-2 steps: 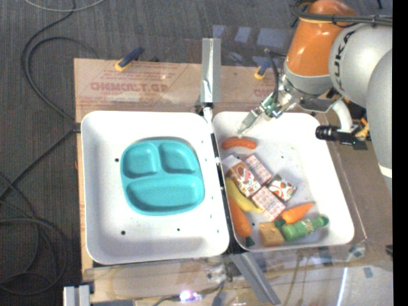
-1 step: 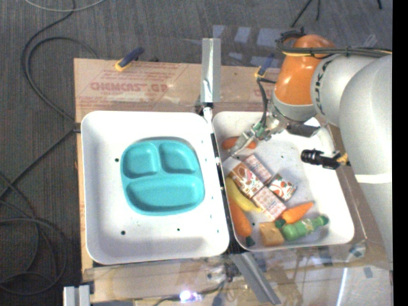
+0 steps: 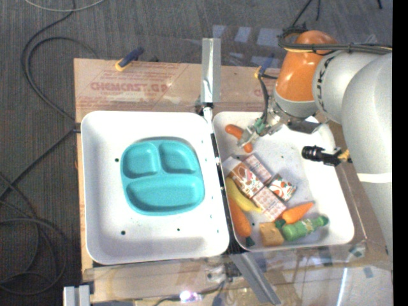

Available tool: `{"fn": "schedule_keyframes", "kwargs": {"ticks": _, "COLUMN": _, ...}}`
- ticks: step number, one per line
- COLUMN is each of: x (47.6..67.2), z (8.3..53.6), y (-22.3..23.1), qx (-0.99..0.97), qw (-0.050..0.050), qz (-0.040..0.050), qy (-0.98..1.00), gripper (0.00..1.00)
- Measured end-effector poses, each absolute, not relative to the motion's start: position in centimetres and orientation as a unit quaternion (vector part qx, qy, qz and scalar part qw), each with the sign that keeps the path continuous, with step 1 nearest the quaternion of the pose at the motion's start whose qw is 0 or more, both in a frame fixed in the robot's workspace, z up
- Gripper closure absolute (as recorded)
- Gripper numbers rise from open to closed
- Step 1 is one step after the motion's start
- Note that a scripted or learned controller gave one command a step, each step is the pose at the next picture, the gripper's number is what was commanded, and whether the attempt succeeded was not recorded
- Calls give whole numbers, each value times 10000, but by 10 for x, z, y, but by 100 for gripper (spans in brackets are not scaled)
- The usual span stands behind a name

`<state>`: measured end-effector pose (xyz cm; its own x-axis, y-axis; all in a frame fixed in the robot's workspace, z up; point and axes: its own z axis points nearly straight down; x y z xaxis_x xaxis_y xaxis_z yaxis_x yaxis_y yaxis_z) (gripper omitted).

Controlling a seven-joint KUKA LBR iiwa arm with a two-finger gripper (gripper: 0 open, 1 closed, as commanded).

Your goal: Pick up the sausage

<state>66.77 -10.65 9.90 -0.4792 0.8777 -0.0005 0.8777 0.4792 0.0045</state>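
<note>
The pincer [image 3: 258, 131] hung low over the far end of the right-hand white bin [image 3: 341, 203], and the view did not let me tell whether it was apart or together. The sausage [image 3: 238, 135], a small orange-red link, lay on the bin floor just beside the pincer on the side toward the other bin, seemingly touching its tip. Its long axis ran slantwise from the bin's far corner down toward the pincer, so only a short sideways shift seemed needed.

Bulky pale grey arm [image 3: 357, 88], glossy orange band [image 3: 299, 75] above wrist; small greenish-metal gripper [image 3: 258, 130]
</note>
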Motion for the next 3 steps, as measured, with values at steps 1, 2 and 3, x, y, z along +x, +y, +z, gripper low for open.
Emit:
{"fn": "schedule_keyframes", "kwargs": {"ticks": 1, "x": 657, "z": 184, "y": -74, "qx": 5378, "qw": 3, "qz": 3, "qy": 8431, "gripper": 100}}
{"fn": "schedule_keyframes", "kwargs": {"ticks": 2, "x": 611, "z": 183, "y": -33, "qx": 4888, "qw": -7, "qz": -2, "qy": 8724, "gripper": 100}}
{"fn": "schedule_keyframes", "kwargs": {"ticks": 3, "x": 625, "z": 183, "y": -2, "qx": 4256, "qw": -2, "qz": -6, "qy": 9049, "gripper": 100}}
